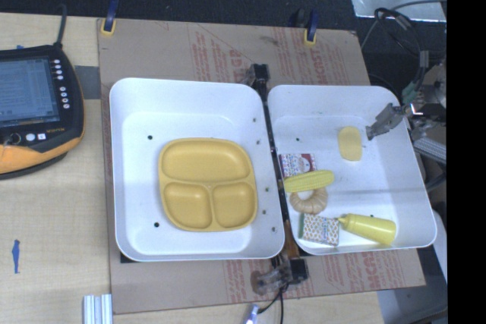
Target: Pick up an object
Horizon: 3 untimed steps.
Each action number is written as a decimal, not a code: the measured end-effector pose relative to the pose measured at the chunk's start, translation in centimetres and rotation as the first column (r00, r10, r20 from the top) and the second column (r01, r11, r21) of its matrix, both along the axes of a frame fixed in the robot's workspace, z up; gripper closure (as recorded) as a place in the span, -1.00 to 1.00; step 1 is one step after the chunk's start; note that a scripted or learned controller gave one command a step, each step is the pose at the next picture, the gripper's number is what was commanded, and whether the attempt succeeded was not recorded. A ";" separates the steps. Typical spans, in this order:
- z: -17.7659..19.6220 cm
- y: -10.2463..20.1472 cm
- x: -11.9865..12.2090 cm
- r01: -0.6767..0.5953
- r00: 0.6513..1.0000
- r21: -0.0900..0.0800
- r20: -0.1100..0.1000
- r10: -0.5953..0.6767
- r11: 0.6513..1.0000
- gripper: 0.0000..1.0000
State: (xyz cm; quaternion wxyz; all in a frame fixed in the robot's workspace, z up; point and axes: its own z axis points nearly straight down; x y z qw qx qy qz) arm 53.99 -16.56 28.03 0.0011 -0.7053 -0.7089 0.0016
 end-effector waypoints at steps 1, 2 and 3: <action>-8.1 -1.3 4.5 -0.002 1.000 -0.001 -0.002 0.002 1.000 -1.00; -19.0 -1.6 5.8 -0.001 1.000 0.000 -0.003 0.001 1.000 -1.00; -11.9 -4.6 8.1 0.003 1.000 0.000 0.003 -0.003 1.000 -1.00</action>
